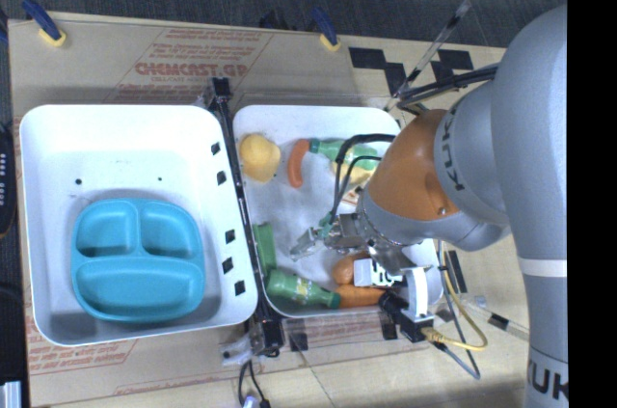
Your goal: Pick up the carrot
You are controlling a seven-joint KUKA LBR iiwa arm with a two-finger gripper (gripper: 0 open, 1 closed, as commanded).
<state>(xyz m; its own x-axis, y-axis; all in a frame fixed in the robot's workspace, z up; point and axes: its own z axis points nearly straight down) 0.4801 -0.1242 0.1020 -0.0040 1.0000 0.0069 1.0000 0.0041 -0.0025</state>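
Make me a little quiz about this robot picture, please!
1. True or false: the blue tray lies in the left bin.
2. Which bin holds the carrot? A) left B) right
3. Fill in: the yellow lemon sits near the right bin's ____ edge (far or near).

Key: 1 true; 2 B; 3 far.
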